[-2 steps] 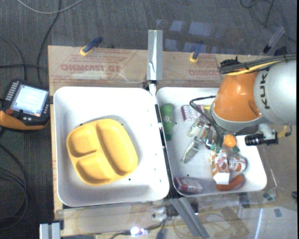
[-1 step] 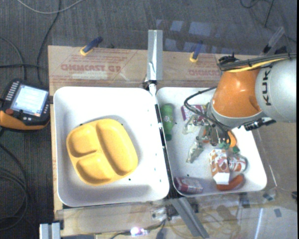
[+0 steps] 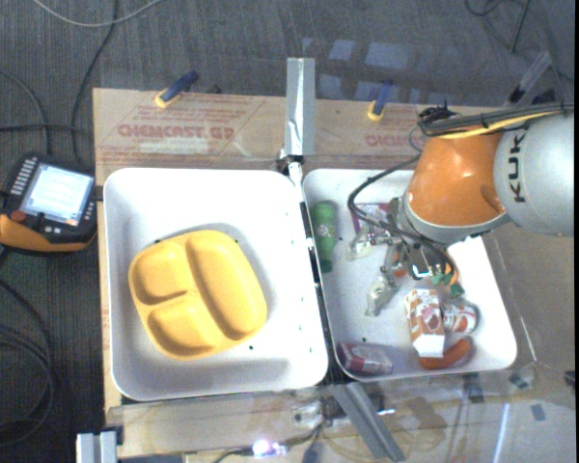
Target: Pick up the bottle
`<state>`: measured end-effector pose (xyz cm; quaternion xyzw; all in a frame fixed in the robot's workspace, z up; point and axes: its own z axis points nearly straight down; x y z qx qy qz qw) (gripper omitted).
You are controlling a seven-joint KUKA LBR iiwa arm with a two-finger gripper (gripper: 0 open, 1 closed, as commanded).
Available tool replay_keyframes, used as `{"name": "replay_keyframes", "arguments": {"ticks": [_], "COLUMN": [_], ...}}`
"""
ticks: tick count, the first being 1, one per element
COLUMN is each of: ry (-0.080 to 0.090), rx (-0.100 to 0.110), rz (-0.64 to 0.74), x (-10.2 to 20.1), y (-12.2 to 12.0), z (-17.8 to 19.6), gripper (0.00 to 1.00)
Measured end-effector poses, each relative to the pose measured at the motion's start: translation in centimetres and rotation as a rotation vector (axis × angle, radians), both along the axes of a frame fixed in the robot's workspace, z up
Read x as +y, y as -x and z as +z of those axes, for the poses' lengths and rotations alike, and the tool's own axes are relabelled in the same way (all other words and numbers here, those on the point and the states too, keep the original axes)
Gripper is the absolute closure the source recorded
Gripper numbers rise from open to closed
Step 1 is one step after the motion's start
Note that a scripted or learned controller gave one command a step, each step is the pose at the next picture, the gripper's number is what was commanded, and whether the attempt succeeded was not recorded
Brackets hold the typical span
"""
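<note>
Against the right bin's left wall lies the green bottle (image 3: 324, 231), apart from the unreadable fingers (image 3: 388, 276).

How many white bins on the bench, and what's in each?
2. Left bin: a yellow divided tray. Right bin: green bottle along its left wall, plus assorted small items under the arm; the arm may hide more.

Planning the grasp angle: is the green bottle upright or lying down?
Lying down: the green bottle stretches lengthwise along the right bin's left wall.
</note>
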<state>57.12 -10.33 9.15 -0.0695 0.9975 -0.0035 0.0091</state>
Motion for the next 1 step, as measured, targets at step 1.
{"name": "replay_keyframes", "arguments": {"ticks": [1], "ry": [-0.004], "rx": [0.007], "rz": [0.177], "x": [-2.61], "y": [-5.42], "z": [-0.13], "gripper": [0.0]}}
